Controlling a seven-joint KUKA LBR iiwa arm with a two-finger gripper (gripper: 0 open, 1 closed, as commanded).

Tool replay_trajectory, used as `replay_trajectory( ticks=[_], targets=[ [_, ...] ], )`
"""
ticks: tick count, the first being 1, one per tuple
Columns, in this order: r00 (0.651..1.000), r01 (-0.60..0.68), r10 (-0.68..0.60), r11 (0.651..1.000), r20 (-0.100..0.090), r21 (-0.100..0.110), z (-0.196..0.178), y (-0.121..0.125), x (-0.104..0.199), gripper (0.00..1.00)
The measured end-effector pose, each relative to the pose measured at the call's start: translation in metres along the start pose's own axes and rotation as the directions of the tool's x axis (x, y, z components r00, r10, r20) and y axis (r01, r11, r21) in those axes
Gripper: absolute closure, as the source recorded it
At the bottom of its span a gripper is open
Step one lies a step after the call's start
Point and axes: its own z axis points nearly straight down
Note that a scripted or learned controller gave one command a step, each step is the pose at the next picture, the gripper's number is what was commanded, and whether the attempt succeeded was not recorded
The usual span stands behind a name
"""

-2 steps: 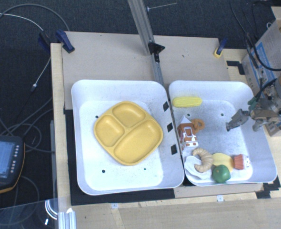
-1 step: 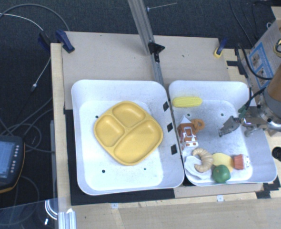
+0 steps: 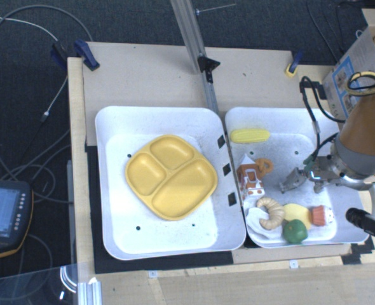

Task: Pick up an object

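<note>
My gripper (image 3: 293, 181) hangs low over the middle of the right bin (image 3: 283, 124), reaching in from the right, with bare bin floor under its tip. No object shows in its grasp. To its left lie a small red and white carton (image 3: 250, 179) and an orange pretzel-shaped toy (image 3: 264, 166). A yellow corn cob (image 3: 250, 135) lies at the bin's far side. Along the near edge sit a tan croissant (image 3: 271, 212) on a white dish (image 3: 256, 226), a yellow lemon (image 3: 297, 211), a green lime (image 3: 294, 232) and a small red and orange item (image 3: 320, 216).
The left bin (image 3: 111, 189) holds a yellow divided plate (image 3: 171, 176). A metal pole (image 3: 189, 18) slants in from the top down to the gap between the bins. The arm's orange band (image 3: 367, 129) stands over the right bin's right edge.
</note>
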Motion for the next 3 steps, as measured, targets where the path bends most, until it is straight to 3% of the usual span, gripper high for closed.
replay_trajectory(
  ticks=[1,3],
  targets=[
    [1.000,0.001,-0.001,1.000,0.003,-0.010,-0.015,0.002,0.000,1.00],
    [1.000,0.001,-0.001,1.000,0.007,-0.017,-0.129,0.000,-0.013,1.00]
  ],
)
